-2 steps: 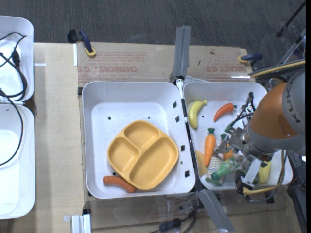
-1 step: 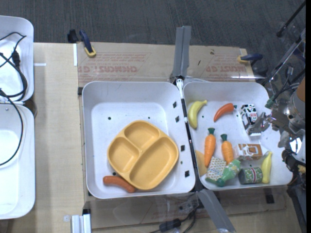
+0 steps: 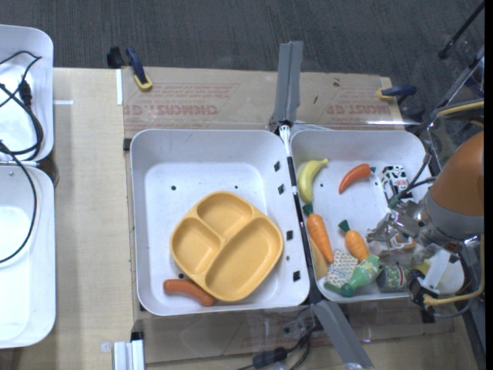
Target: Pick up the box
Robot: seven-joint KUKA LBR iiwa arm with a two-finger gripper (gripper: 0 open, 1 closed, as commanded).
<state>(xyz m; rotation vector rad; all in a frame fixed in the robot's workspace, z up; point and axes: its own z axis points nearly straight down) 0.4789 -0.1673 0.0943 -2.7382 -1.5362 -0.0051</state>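
– Looking at your worktop (image 3: pixel 85 206), what do you get around the pincer (image 3: pixel 391 233)?

– Pale wood grain under a brown cardboard sheet (image 3: pixel 208 102) with red print, which lies beneath both bins. Far beyond the pincer, dark grey carpet (image 3: pixel 231 14) fills the room's floor. A blue clamp (image 3: pixel 139 69) grips the cardboard's far left corner.

– And the pincer itself?

– You see it low over the right bin (image 3: pixel 339 139), near that bin's right wall, below the arm's orange band (image 3: pixel 466 179). Whether it is released or clenched, you cannot tell: the metal parts blur together.

– Where is your box (image 3: pixel 341 267)?

– Left of the pincer and nearer the camera, lying in the right bin's near corner, pale with a small pattern. A green toy (image 3: pixel 362 274) touches its right side, and a small carrot (image 3: pixel 355 243) sits between it and the pincer.

– Anything else close by?

– A black-and-white carton (image 3: pixel 394 179) just beyond the pincer, an orange pepper (image 3: pixel 354 176) and a banana (image 3: pixel 310 177) further left. A grey bar (image 3: pixel 289 83) runs back from the seam between the bins. Well left, the other bin (image 3: pixel 146 206) holds a yellow divided plate (image 3: pixel 227 245) and a sausage (image 3: pixel 187 290).
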